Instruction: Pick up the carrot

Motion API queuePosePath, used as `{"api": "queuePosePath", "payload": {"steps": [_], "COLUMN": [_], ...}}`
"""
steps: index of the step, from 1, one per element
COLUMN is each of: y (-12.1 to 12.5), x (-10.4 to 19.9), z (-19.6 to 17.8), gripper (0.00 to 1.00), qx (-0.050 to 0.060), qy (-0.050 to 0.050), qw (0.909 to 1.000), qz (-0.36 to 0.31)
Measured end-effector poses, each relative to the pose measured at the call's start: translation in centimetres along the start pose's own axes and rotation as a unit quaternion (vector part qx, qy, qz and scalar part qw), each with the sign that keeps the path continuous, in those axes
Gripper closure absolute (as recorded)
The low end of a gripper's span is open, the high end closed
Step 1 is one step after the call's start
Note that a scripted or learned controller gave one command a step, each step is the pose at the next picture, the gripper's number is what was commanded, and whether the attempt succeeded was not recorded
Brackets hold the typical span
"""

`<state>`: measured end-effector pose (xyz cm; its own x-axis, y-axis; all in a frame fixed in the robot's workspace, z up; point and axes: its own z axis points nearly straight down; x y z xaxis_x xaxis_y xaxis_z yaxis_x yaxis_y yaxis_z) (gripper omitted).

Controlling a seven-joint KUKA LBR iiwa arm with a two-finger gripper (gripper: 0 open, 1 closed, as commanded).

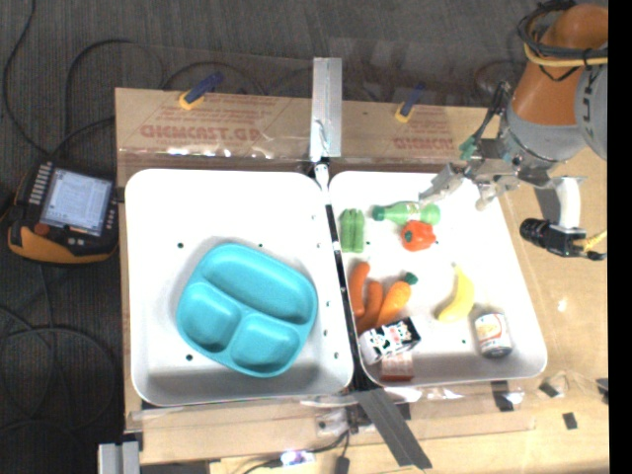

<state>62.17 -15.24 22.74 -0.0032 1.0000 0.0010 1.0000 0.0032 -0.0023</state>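
Jaws (464,176) over the right bin (513,265); whether they stood parted, I cannot tell.
The carrot (395,297), smooth, tapered, orange with a green top, lay well below-left of the jaws.

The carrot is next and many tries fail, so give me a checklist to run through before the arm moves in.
1. Carrot in view, right bin: ok.
2. Carrot free of neighbours: not ok, an orange piece lies against it and the milk carton is at its lower end.
3. Gripper over carrot: not ok, it is at the bin's far edge.
4. Fingers open: cannot tell.
5. Gripper carrying nothing: ok.
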Motion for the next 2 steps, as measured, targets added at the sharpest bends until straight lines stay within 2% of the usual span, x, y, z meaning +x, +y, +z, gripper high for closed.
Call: {"api": "queuePosePath", "payload": {"steps": [1, 2], "y": [-3.8, -8.4], "x": [3.7, 4.9], "z": [10.8, 13.7], "gripper": [0.0, 0.0], "qx": [0.0, -0.009], "qy": [0.0, -0.004], "qw": [0.9951, 0.9866], "qz": [-0.099, -0.163]}}
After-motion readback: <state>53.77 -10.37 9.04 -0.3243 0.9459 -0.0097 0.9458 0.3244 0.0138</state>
